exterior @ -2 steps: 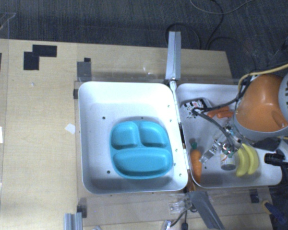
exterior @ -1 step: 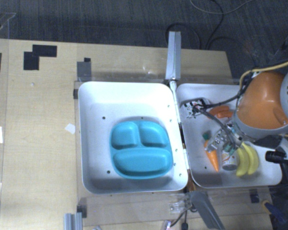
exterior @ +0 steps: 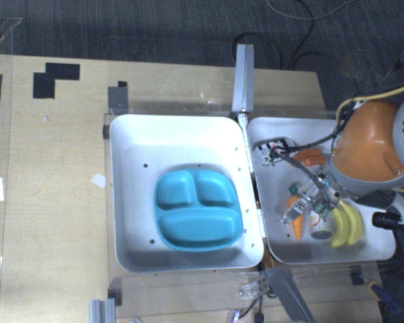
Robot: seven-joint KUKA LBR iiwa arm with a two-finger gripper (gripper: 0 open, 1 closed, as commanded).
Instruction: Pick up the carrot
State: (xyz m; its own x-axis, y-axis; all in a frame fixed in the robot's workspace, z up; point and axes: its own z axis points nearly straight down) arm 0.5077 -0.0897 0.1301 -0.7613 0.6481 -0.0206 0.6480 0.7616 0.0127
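Orange carrot (exterior: 296, 225) lies just left of the bananas (exterior: 345, 223), under the gripper (exterior: 308, 204). You'll find it stiff, light, tapered; grip its thicker middle. Finger state: cannot tell.

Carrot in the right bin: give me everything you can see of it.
The carrot is a small orange piece, smooth and toy-like, tapering toward its lower end. It lies on the floor of the right bin, in the lower middle, roughly end-on to the near wall. The tool sits right over its upper end and hides it, so I cannot tell whether it is gripped. A pale cylindrical item lies just to its right, close or touching; the bananas lie further right.
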